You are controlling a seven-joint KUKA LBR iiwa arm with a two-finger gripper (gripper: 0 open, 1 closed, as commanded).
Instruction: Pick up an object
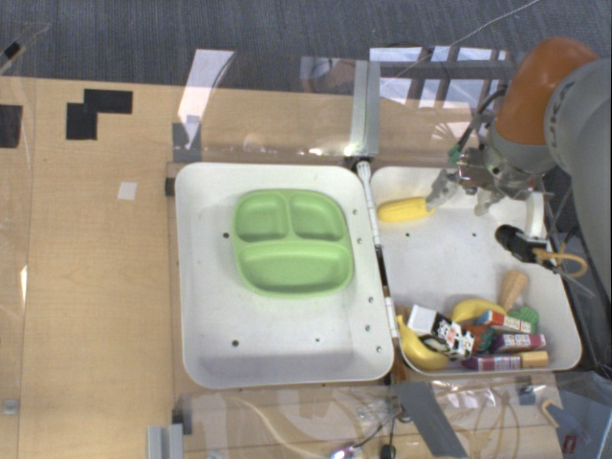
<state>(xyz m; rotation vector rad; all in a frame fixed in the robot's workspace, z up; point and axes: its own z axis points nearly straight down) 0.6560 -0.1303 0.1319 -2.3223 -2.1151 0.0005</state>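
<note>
Bins sit side by side on the bench. The left bin (pixel 206 285) holds a green divided plate (pixel 292 241) lying flat near its middle. The right bin (pixel 449 266) has a yellow corn cob (pixel 403 209) near its upper left wall. The gripper (pixel 442 191) hangs just beside the cob's right end, one finger (pixel 437 193) close to it; I cannot tell how the claw stands. Toys crowd the bin's lower edge: a banana (pixel 421 348), an ice cream cone (pixel 513 288), small boxes (pixel 512 340).
</note>
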